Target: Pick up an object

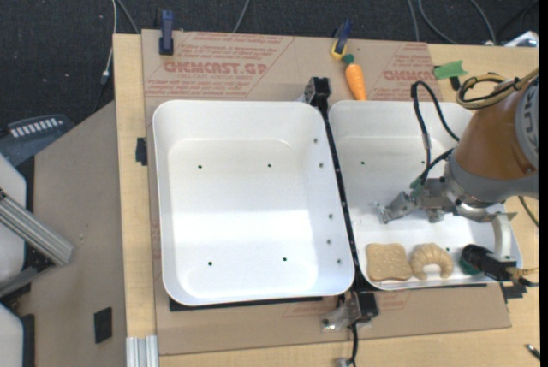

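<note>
Camera view: tool over right bin (near toast).

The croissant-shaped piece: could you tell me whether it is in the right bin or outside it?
In: the croissant-shaped piece lies on the right bin floor by the near rim, beside the toast piece.

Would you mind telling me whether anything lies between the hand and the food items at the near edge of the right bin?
Nothing visible does. The hand sits above bare bin floor; the toast-like piece and the croissant lie just nearer the camera, unobstructed.
</note>
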Controlling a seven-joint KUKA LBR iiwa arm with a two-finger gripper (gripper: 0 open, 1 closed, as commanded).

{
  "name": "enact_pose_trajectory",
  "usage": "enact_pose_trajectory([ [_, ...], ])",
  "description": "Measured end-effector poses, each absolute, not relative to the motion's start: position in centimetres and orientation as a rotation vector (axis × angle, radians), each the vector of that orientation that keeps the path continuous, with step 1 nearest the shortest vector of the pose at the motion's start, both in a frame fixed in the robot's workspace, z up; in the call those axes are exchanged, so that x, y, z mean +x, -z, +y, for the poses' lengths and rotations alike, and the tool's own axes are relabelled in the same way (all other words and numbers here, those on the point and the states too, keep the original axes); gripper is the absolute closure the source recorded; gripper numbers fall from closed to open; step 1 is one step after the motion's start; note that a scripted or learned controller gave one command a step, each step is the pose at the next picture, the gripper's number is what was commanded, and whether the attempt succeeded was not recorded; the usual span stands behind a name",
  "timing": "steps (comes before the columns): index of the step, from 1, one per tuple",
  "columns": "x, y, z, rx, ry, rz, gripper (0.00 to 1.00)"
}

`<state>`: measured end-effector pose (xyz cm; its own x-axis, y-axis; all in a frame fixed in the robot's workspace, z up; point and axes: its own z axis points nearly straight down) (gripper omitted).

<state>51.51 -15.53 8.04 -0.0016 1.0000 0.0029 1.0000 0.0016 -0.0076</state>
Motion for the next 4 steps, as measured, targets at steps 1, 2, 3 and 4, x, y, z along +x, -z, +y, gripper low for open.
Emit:
enact_pose_trajectory([
  [1,57.3,-17.1,-16.1,-2.224,0.008,-2.228,0.00],
  [2,53.8,-8.2,-11.5,-2.215,-0.003,-2.221,0.00],
  [3,53.2,-19.0,-6.7,-2.220,0.013,-2.232,0.00],
  [4,51.2,-18.5,-5.7,-2.220,0.001,-2.222,0.00],
])
